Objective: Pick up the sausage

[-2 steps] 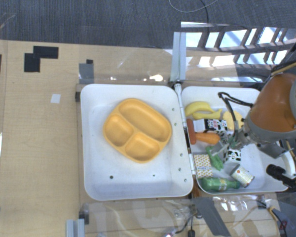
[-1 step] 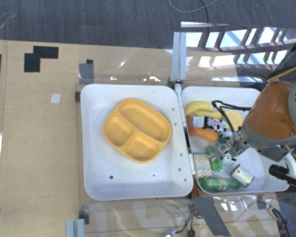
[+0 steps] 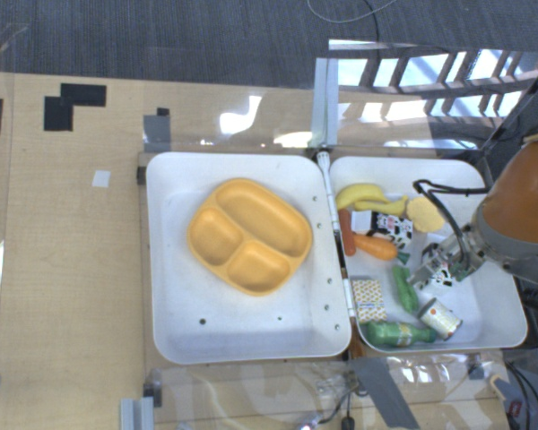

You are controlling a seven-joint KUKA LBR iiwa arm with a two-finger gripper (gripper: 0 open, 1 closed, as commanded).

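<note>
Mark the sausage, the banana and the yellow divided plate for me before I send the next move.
sausage (image 3: pixel 344 238): camera view, middle of its reddish length by the right bin's left wall.
banana (image 3: pixel 366 195): camera view, middle of its curved body.
yellow divided plate (image 3: pixel 251 206): camera view, floor of its large compartment.

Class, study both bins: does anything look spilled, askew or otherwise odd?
Nothing looks spilled or damaged. The yellow divided plate sits skewed in the left bin, and the toy foods lie jumbled in the right bin by the gripper.

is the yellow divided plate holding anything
Empty: all three compartments of the yellow divided plate show bare yellow; it sits alone in the left bin.
</note>
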